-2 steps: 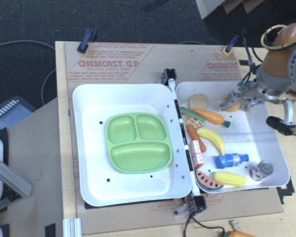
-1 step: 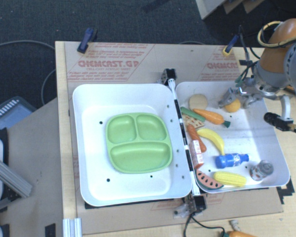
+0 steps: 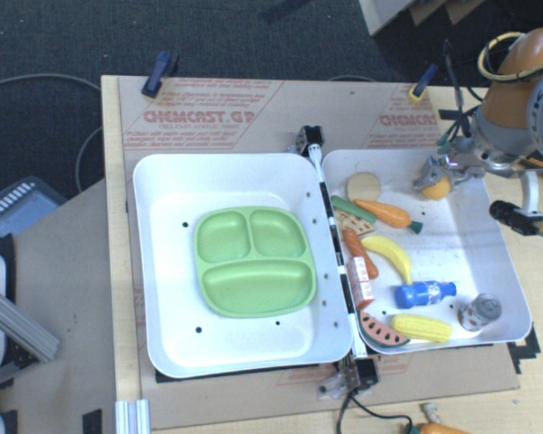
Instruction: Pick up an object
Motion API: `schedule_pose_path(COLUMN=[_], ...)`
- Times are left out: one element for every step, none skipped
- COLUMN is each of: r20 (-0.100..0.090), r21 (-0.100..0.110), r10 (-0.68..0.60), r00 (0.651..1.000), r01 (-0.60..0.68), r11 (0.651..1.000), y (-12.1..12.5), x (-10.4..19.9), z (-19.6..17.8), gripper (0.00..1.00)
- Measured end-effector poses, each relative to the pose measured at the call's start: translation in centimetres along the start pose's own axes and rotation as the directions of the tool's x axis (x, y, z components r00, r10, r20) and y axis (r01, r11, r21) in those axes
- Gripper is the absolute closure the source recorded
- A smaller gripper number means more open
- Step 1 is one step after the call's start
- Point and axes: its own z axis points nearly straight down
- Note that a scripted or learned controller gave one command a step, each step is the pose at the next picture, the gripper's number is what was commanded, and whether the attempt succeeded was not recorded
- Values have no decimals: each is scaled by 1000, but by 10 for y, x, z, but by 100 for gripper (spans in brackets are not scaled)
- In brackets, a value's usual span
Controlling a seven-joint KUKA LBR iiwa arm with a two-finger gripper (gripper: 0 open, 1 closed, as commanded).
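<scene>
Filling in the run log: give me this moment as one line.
gripper: far end of right bin, shut on yellow object | banana, carrot, corn lying in bin | green plate: left bin

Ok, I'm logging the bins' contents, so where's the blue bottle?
The blue bottle lies in the right bin, toward its near side, between the banana above and the corn cob below.

A dark blue-grey carpeted floor (image 3: 208, 16) lay beyond a flat brown cardboard sheet printed with red lettering (image 3: 208, 116). Two blue clamps (image 3: 158, 73) gripped the sheet's far edge. Left of the sheet, a thin pale cable (image 3: 36, 81) curved across the carpet.
</scene>
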Motion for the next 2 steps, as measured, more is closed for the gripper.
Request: schedule_pose_path(r20=[-3, -2], r21=[2, 2], r10=[1, 1], r00=[1000, 1000], r01=[-1, -1], r11=[1000, 1000], y=[-4, -71], x=[103, 161], z=[10, -90], gripper=[100, 100])
